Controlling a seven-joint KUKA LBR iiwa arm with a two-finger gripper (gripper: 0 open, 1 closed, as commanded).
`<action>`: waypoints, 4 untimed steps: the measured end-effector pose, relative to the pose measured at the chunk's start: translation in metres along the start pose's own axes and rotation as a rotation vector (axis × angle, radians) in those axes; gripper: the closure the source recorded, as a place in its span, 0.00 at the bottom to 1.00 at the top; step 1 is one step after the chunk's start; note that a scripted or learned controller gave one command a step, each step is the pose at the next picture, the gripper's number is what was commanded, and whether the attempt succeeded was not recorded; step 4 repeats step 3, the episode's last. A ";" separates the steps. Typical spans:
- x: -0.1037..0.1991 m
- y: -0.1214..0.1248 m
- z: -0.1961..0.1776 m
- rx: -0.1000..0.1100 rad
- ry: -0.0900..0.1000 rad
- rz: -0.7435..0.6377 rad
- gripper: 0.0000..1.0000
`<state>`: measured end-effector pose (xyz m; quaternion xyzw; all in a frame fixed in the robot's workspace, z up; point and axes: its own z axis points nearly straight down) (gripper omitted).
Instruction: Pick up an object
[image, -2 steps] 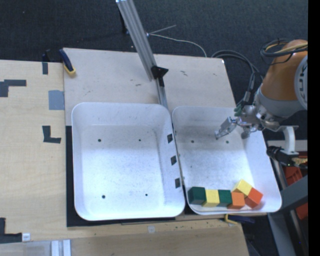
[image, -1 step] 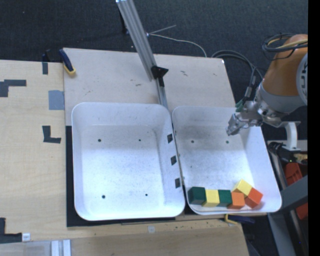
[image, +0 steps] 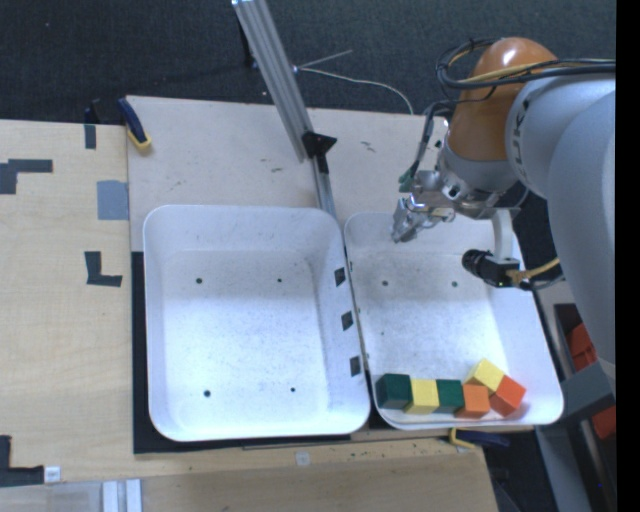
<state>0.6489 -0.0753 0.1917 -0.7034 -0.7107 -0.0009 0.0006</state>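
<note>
Coloured blocks (image: 452, 392) line the near wall of the right bin (image: 520, 330): green, yellow, green, orange, with yellow and orange beside. At the bin's far edge hangs the gripper (image: 405, 228), its grip state impossible to tell.

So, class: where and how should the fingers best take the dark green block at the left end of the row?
Probably from above, gripping the green block across its far and near faces. Its left face sits close to the bin wall and its right face touches the yellow block, so those sides give no room.
</note>
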 end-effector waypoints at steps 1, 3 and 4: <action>0.022 -0.053 -0.046 0.000 -0.001 0.007 1.00; -0.010 -0.158 0.001 0.009 -0.001 0.013 1.00; -0.010 -0.158 0.001 0.009 -0.001 0.013 1.00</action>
